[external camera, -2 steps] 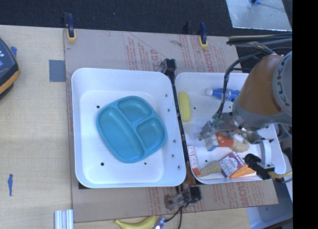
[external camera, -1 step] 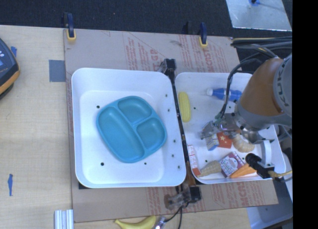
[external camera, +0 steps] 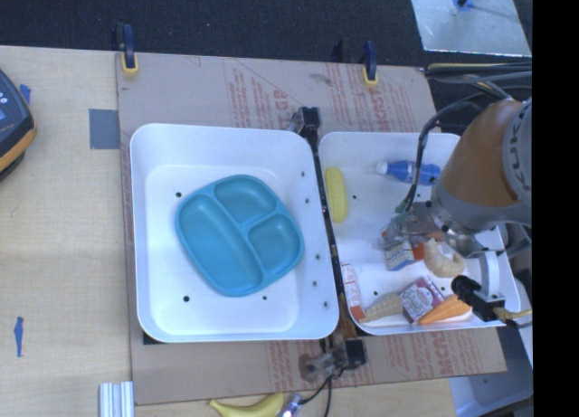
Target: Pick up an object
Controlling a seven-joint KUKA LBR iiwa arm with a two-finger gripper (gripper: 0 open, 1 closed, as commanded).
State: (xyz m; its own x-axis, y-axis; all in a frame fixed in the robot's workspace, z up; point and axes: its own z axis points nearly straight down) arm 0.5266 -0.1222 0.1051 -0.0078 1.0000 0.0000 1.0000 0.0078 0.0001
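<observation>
- The arm is reaching in from the right and is hanging over the middle of the right bin, its grey and orange wrist covering much of that bin's right half.
- The gripper is sitting low among a cluster of small items; whether it is spread or closed, I cannot tell, as the wrist is masking it from above.
- No object is showing as held, so I am judging the pick as not yet made.
- The likeliest target is the small grey-brown packet, lying just beside and slightly below the gripper, touching or nearly touching it. It is looking light, crumpled and soft; it will likely deform under pressure, so a pinch across its narrow middle is advisable.
- A round pale object is lying just right of that packet, under the wrist; smooth and rounded, it is likely to slip.
- The yellow corn cob is lying well apart to the left, near the dividing wall; stiff and ribbed, it is offering a firm hold across its width.
- The orange carrot and a pale wedge are lying at the bin's near edge; both are tapering, so a hold at the thick end is safer.
- The left bin is holding a blue divided plate, broad, flat and hard to pinch.
</observation>
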